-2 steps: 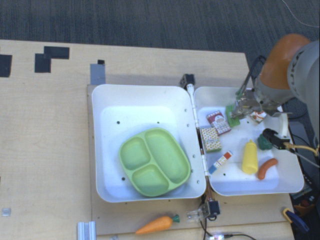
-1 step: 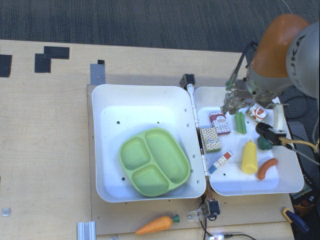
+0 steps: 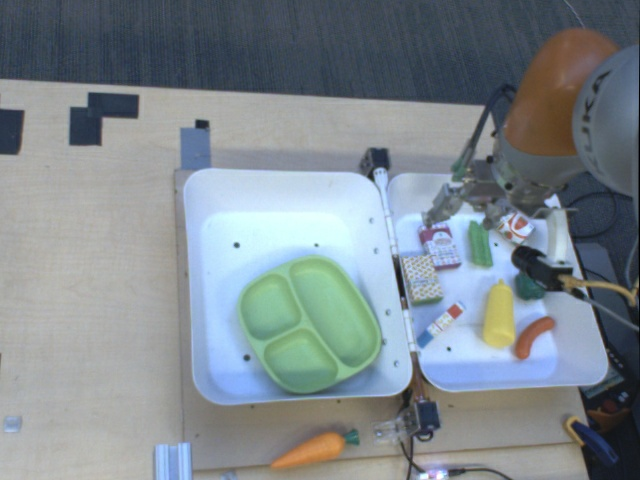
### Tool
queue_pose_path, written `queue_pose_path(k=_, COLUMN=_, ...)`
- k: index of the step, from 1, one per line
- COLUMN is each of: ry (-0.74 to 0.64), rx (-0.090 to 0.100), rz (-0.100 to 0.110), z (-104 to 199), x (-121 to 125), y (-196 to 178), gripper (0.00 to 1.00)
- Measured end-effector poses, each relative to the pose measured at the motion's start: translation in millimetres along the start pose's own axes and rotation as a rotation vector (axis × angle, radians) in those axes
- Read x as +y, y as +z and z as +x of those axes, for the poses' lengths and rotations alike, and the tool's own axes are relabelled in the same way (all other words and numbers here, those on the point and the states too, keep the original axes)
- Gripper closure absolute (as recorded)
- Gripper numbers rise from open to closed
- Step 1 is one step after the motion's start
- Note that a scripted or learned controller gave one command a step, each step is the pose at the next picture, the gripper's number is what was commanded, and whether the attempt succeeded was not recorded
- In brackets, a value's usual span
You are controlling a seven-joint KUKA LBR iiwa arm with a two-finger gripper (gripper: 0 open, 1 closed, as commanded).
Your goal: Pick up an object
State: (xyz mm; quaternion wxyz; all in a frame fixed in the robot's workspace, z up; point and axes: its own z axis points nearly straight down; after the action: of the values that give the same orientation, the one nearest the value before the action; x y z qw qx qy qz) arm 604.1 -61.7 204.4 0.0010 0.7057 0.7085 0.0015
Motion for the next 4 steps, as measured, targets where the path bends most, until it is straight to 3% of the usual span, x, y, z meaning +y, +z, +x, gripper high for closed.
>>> queue_pose_path(k=1, ry=0.003, rx=-0.001, rz=0.005, z=-31.8, x=25.8, y=103.5, gripper=0.00)
queue_pose_path(k=2, ry=0.000, rx=0.000, rz=-0.003, z=-30.7, x=28.4, y=90.6, gripper=1.00)
queue_pose_path(k=3, ry=-0.001, rx=0.001, rz=0.000, z=34.9, x=-26.7, y=19.0, gripper=1.00)
queue_pose_path(k=4, ry=0.000, rx=0.000, rz=0.001, z=34.3, x=-27.0, y=19.5, gripper=0.00)
